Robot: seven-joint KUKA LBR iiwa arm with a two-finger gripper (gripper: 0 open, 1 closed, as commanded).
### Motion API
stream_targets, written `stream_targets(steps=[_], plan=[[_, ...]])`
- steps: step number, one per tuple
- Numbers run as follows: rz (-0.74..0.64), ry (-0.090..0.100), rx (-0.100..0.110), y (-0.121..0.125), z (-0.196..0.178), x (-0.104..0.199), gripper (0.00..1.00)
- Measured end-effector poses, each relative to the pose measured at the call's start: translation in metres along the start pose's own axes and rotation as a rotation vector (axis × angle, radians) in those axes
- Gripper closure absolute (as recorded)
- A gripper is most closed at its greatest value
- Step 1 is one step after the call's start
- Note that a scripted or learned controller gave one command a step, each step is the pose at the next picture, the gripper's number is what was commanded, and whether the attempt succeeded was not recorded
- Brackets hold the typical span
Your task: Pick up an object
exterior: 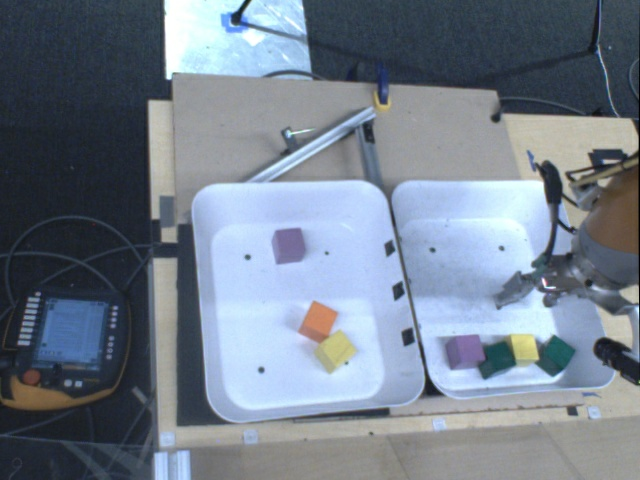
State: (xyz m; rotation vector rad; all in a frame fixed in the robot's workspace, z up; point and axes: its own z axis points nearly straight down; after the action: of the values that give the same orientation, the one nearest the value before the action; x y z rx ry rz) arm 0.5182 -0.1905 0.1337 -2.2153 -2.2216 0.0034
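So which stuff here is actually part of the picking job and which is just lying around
Part of the job:
- end effector over the right bin
- right bin blocks: purple, two green, yellow
- left bin blocks: purple, orange, yellow

Lying about:
- teach pendant
- metal rod
- foil sheet

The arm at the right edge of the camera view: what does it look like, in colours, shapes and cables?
The arm shows as a rounded segment, orange-brown above and grey below. From it a metallic grey tool juts out over the right bin, made of angular pieces with a small reddish spot near its middle. A dark cable curves along the arm's side. No markings are legible.
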Motion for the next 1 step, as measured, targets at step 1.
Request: stream_targets(steps=[1], plan=[[0.000, 0.000, -0.002, -0.0001, 0.0459, 0.0002, 0.00]])
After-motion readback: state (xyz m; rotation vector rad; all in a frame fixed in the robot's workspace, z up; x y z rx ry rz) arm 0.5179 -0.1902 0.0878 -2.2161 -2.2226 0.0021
